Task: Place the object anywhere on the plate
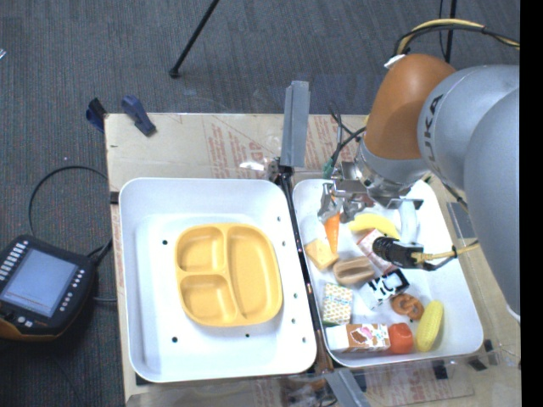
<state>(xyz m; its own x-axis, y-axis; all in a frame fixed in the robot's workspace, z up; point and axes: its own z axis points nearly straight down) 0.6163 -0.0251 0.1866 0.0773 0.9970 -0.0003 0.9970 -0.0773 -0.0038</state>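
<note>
A yellow plate [227,274] with three compartments lies in the left bin [144,227]. My gripper [341,200] hangs low over the back left of the right bin [462,299]. An orange carrot [332,232] points down right below it, its top end meeting the gripper's underside. Whether the carrot is gripped or just lying beneath is hidden by the wrist. The grey arm with its orange band [405,100] reaches in from the right.
The right bin also holds a cheese wedge [319,253], a banana [374,224], a brown bun [354,270], a checkered packet [337,302], a pretzel [406,305], a corn cob [430,325] and a carton [366,337]. A teach pendant [38,287] lies left of the bench.
</note>
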